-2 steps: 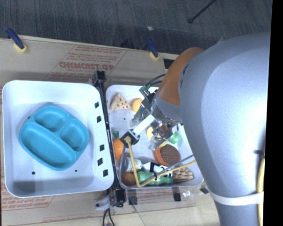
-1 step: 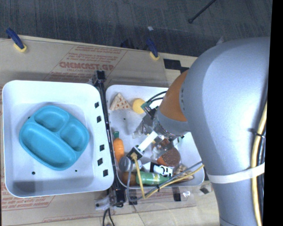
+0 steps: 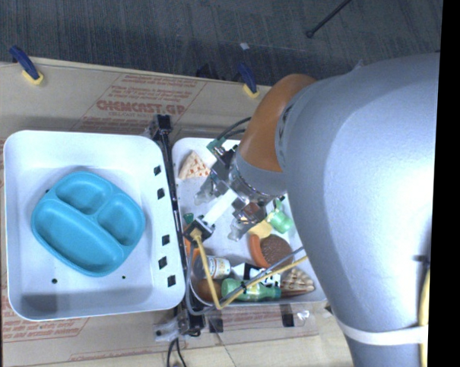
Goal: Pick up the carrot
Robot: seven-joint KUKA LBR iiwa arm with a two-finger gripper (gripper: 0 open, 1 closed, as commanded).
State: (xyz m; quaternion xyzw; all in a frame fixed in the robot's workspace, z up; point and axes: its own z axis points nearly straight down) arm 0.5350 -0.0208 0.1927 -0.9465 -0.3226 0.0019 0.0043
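My gripper (image 3: 242, 211) hangs low over the middle of the right bin (image 3: 183, 150), under the grey arm with its orange band. The arm hides much of that bin. A thin orange sliver (image 3: 189, 253) lies against the bin's left wall beside a small can (image 3: 216, 267); I cannot tell whether it is the carrot. Nothing shows clearly between the metal fingers (image 3: 236, 231).
Around the gripper lie a pizza slice (image 3: 193, 167), a yellow-green toy (image 3: 280, 220), a brown burger (image 3: 270, 250), a waffle (image 3: 298, 281) and a green bottle (image 3: 256, 293). The left bin (image 3: 28, 284) holds a blue divided plate (image 3: 89, 221).
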